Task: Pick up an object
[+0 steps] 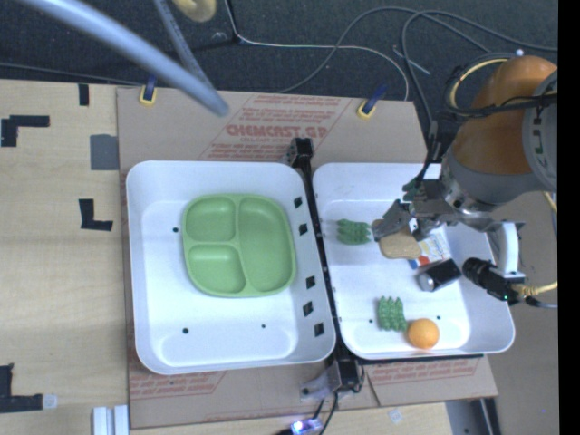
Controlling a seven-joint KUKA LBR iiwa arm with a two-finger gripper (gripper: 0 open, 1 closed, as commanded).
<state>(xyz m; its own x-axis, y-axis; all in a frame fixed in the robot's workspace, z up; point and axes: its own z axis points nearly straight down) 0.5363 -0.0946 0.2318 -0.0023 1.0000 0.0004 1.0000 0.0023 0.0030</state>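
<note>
"Two shallow white bins under you. What lies in them, left to right?"

"The left bin (132, 198) carries a pale green divided plastic plate (240, 246). The right bin (362, 188) has a small green toothed plastic piece (353, 233) near its left wall. At 3 o'clock from that is a flat tan wedge-shaped piece (395, 246). A green ridged block (391, 313) and an orange ball (422, 333) sit down by the near rim."

"And your gripper?"

"My gripper (410, 225) hangs over the middle of the right bin. Whether it is wide or narrow I cannot tell, and I see nothing held in it."

"Which thing would you pick?"

"The tan wedge, I judge. It lies just at 7 o'clock from my gripper. Its long axis runs roughly 9 to 3, so I'd close across it from 12 to 6. I can't make out whether I touch it."
</note>
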